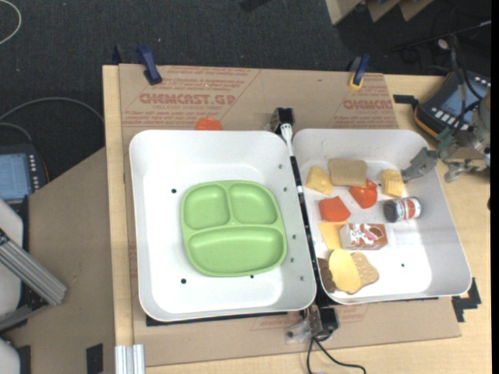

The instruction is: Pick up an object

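Toys crowd the right bin [448, 244], from the yellow round piece [343, 270] at the near edge up past the small can [402, 209] and red piece [363, 195] to the far corner, where the gripper [421, 162] hovers, its grip impossible to read, while the green plate [232, 228] fills the left bin [156, 178].

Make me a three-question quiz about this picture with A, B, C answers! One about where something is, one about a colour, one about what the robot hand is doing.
1. Where is the divided plate?
A. left bin
B. right bin
C. on the floor

2. What colour is that plate?
A. blue
B. red
C. green

3. What is the gripper carrying?
A. the plate
B. nothing
C. the small can

Answers:
1. A, it lies in the left bin, while the toy food is in the right bin.
2. C, it is light green.
3. B, it sits at the right bin's far right edge with nothing in it; the can lies on the bin floor.
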Robot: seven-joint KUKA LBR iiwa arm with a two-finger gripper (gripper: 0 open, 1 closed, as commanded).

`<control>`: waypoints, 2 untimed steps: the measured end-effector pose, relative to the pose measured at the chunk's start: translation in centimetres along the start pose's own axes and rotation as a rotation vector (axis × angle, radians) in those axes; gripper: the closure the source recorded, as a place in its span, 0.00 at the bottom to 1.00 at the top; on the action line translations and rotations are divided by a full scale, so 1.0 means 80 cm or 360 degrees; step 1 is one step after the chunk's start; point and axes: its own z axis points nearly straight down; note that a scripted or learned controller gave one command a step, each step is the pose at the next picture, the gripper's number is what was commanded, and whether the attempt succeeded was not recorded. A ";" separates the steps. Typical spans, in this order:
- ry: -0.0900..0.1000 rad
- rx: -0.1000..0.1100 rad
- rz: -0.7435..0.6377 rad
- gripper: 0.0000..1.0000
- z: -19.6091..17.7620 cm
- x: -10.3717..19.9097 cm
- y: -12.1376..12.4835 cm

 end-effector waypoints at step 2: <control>-0.0002 -0.0008 -0.0006 0.00 0.163 0.130 0.125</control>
